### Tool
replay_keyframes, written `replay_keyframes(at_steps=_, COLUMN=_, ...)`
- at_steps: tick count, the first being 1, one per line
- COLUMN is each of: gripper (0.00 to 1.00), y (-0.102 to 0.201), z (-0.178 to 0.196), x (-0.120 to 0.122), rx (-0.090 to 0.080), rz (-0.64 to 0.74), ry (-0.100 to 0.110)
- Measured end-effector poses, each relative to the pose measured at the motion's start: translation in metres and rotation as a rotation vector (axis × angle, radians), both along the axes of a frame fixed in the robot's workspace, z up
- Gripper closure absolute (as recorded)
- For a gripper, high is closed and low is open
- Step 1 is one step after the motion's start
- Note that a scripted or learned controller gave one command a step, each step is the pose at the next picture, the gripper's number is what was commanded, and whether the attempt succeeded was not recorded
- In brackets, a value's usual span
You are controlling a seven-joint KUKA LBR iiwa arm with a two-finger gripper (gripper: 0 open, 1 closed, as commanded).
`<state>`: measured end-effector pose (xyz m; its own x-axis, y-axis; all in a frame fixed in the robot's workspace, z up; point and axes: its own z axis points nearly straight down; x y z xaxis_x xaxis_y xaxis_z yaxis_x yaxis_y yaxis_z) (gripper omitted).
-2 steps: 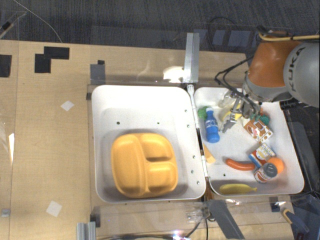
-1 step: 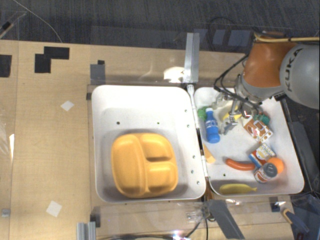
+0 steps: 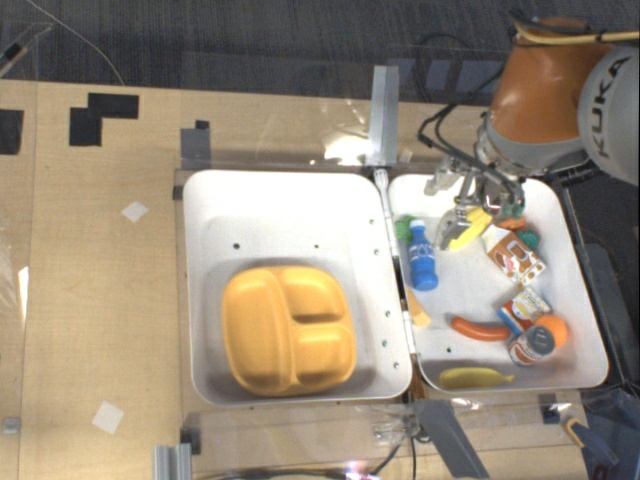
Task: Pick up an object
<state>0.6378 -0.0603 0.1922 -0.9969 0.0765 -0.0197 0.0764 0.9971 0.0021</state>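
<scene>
"KUKA" lettering [image 3: 608, 118] on the grey arm [image 3: 560, 88], partly cropped

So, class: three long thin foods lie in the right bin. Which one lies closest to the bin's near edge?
The banana. It lies along the bottom rim of the right bin, below the red sausage and far from the carrot up by the gripper.

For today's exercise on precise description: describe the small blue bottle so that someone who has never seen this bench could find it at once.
Start at the right-hand white bin, the one crowded with toy food. Along its left wall, just below a green item, lies the blue bottle with a white cap. It is the one blue thing there; its neighbours are green, yellow, orange or red.
</scene>
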Motion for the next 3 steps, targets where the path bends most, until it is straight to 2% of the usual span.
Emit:
replay_keyframes(at_steps=1, gripper=0.00, y=-0.026, z=-0.102, x=-0.048, rx=-0.001, rz=-0.043, ry=0.004)
replay_keyframes(at_steps=2, gripper=0.00, y=-0.064, z=-0.104, x=0.008, rx=0.001, rz=-0.198, ry=0.008)
replay_keyframes(at_steps=3, gripper=1.00, y=-0.062, z=-0.088, x=0.012, rx=0.001, rz=-0.193, ry=-0.004)
